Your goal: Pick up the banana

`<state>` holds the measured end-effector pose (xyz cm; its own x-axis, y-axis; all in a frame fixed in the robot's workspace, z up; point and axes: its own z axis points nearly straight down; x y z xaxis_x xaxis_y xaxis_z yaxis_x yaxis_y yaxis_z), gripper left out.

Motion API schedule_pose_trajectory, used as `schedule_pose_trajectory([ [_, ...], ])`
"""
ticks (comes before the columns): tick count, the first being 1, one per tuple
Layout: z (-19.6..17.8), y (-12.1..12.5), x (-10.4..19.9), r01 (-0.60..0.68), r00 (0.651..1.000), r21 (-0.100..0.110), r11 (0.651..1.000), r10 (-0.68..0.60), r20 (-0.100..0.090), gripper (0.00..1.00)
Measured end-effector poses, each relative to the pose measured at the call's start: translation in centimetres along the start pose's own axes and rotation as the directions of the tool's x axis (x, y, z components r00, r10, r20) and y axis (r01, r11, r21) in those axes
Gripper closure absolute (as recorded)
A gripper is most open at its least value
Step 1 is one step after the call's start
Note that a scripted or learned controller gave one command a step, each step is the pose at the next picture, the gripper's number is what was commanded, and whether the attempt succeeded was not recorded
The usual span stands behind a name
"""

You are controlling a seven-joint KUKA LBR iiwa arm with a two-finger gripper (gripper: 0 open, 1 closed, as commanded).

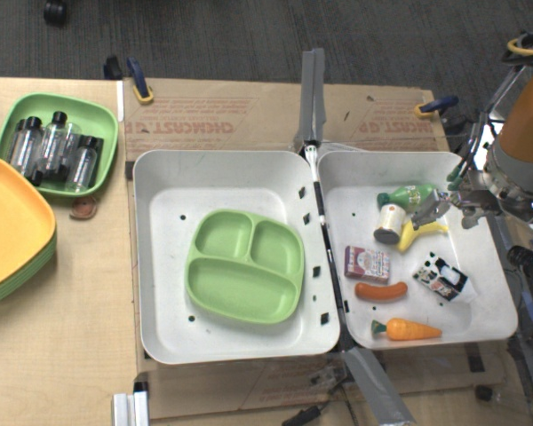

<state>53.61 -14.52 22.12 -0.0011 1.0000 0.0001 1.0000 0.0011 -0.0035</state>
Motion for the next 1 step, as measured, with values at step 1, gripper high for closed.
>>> schedule_pose_trajectory([
  [1,5.97,4.44,-1.34,-0.150,0.989,-0.001,0.989,0.150,0.000,0.00],
])
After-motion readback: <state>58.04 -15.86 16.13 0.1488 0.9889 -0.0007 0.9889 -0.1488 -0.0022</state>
